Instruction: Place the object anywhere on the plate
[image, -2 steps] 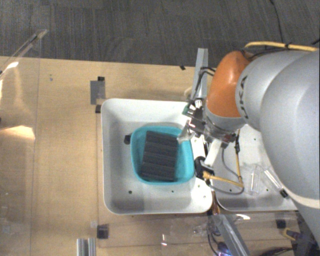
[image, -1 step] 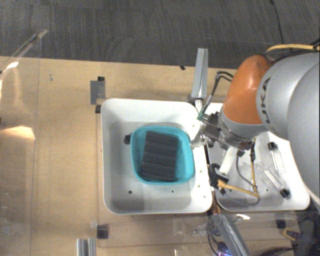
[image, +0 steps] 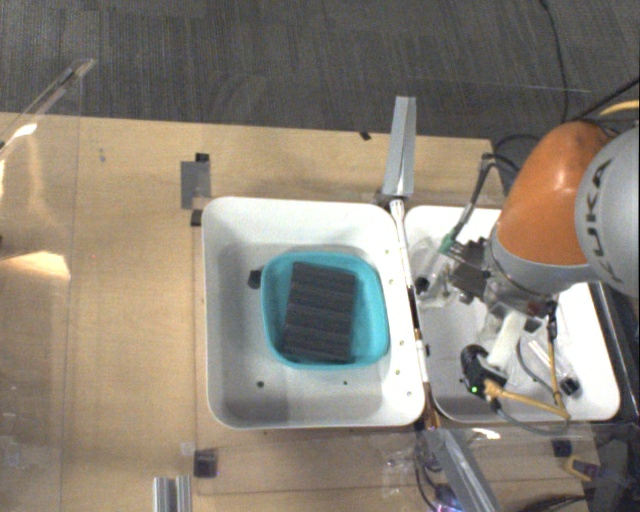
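we see the gripper (image: 455, 272) low over the right bin (image: 592, 395), and we cannot tell whether it is parted or closed. well apart, the dark ribbed block (image: 320, 310) lies flat on the turquoise plate (image: 374, 320) in the left bin (image: 230, 300).

I see my arm (image: 612, 215) reaching in from the right edge, with its orange band (image: 545, 195) bulging large toward the camera above the grey wrist (image: 525, 278). The wrist hangs on the right side of the scene, about midway between near and far, angled down and to the left. The gripper (image: 462, 278) sits low at its left end; I cannot make out its state.
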